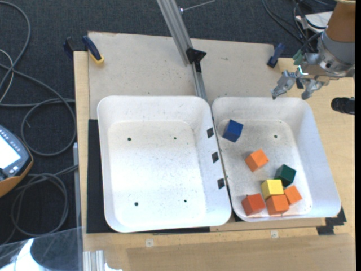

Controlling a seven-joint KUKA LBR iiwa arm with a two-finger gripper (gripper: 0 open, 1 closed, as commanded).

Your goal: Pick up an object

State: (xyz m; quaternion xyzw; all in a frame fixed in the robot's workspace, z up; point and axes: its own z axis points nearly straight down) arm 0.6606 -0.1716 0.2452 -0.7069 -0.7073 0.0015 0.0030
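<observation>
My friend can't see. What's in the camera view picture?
The robot's open tool hangs above the far edge of the right bin, holding nothing. That bin holds a blue cube and a cluster of orange, yellow and green cubes.

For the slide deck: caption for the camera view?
Open gripper above right bin rim; coloured cubes untouched inside.

Blue clamps [93,48] on bench corners; metal pole [179,30]; cables [25,103] left.

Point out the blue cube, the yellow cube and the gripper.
blue cube [232,130], camera view, middle of its top face.
yellow cube [273,186], camera view, its top face.
gripper [294,90], camera view, midway between its spread fingertips.
</observation>
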